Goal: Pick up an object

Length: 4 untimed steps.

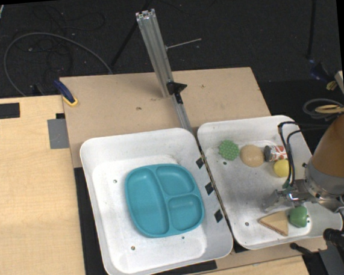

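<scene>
The right bin (243, 187) holds a green bumpy ball (228, 149), a tan egg-shaped object (252, 155), a small red and white item (276, 152), a yellow ball (281, 167), a tan wedge (275, 223) and a green round object (298, 216). My gripper (279, 198) reaches in from the right, low over the bin floor. It sits just above the wedge and left of the green round object. Nothing shows between its fingers.
The left bin (108, 230) carries a teal divided plate (164, 198). A metal post (159, 56) rises behind the bins. Black clips (208, 188) sit on the wall between the bins. A black cable (287, 130) loops over the right bin's far corner.
</scene>
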Tool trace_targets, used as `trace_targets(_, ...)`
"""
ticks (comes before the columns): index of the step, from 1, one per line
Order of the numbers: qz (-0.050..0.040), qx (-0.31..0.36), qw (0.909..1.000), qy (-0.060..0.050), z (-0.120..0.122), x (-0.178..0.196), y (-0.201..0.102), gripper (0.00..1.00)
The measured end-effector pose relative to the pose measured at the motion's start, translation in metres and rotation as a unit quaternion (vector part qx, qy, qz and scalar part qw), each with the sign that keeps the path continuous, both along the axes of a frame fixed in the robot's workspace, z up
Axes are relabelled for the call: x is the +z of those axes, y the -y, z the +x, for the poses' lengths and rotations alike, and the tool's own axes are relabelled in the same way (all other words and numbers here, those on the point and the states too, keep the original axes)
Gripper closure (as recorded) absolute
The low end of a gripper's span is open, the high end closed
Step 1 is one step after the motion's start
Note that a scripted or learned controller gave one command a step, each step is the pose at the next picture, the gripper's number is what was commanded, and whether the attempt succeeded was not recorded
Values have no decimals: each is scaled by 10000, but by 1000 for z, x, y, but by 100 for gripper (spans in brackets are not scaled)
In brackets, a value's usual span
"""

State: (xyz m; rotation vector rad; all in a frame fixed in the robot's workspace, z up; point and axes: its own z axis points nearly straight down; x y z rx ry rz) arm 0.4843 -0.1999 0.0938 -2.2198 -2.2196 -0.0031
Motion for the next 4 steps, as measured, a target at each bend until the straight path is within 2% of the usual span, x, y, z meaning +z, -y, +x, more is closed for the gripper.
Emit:
trace_targets(1,36,-10,10000,27,2,12,-2,100)
trace_targets(2,-23,6,10000,13,10,57,3,100)
trace_targets(3,-19,9,10000,14,7,101,-1,100)
trace_targets(4,-26,8,10000,20,9,158,10,100)
